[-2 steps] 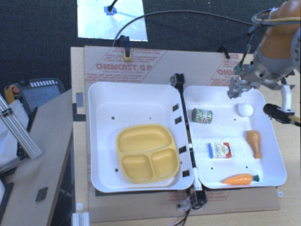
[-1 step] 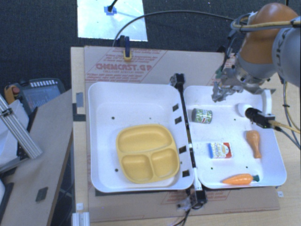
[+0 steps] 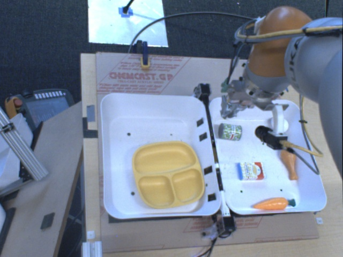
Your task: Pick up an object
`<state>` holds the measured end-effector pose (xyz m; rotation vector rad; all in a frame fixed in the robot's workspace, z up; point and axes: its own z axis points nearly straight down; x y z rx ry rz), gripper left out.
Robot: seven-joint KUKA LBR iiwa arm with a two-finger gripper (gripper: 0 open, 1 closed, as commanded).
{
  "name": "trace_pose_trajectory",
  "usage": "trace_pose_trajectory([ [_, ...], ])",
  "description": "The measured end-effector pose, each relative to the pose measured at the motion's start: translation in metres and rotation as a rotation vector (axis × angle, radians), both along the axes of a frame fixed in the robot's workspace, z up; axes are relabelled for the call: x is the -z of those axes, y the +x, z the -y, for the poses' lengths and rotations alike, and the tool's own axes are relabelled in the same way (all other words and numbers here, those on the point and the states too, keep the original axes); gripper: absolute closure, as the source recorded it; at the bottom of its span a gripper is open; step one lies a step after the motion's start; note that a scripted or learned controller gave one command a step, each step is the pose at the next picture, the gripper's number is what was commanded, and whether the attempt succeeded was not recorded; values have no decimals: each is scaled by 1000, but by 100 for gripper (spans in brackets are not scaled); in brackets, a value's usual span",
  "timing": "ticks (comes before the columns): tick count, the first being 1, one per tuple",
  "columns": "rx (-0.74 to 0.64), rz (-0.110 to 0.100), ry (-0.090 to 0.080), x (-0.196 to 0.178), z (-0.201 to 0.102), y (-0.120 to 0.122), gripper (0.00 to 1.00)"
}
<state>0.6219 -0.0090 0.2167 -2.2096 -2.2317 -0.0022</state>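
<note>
Nearest, a carrot; beyond, gripper hovers above the can; finger state indiscernible; we judge descent next.

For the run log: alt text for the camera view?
The grey arm's claw hangs over the right bin, just above a small green-labelled can lying on its side. That bin also holds a toy carrot and a small blue-and-red packet; the left bin holds a yellow divided tray.

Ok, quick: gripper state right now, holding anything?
Gripper: finger state cannot be told; nothing visibly held. It hovers above the small green-labelled can lying in the right white bin.
</note>
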Motion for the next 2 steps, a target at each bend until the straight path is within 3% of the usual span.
trace_pose_trajectory([
  [2,1,2,0,-14,-105,-14,100],
])
